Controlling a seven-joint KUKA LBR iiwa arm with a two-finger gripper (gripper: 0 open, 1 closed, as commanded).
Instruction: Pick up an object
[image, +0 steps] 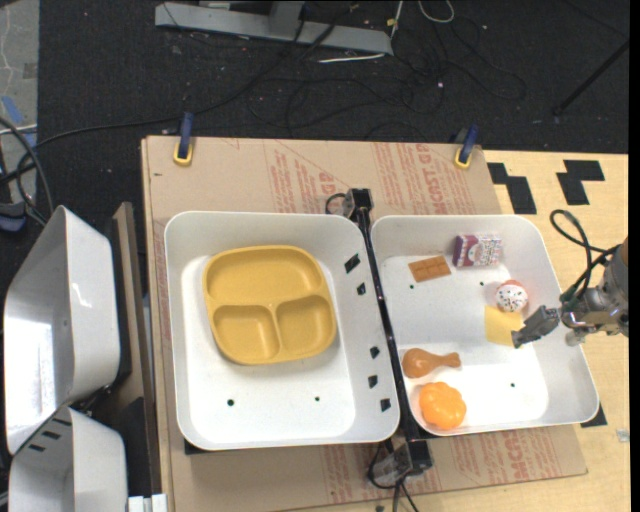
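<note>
The right bin (560, 395) holds several small objects. A yellow block (500, 325) lies near its right side, with a white speckled ball (511, 296) just above it. Further back are a purple and white carton (476, 250) and a flat brown cracker (430, 268). Toward the front lie an orange drumstick (430, 361) and an orange pepper-like toy (442, 405). My gripper (532, 330) reaches in from the right and sits right beside the yellow block's right edge. Nothing visibly hangs from it.
The left bin (190, 400) carries a yellow divided plate (270, 303). A black divider with clips (375, 310) runs between the bins. Cables trail by the arm at the right edge, and grey tubs (60, 320) stand off the bench to the left.
</note>
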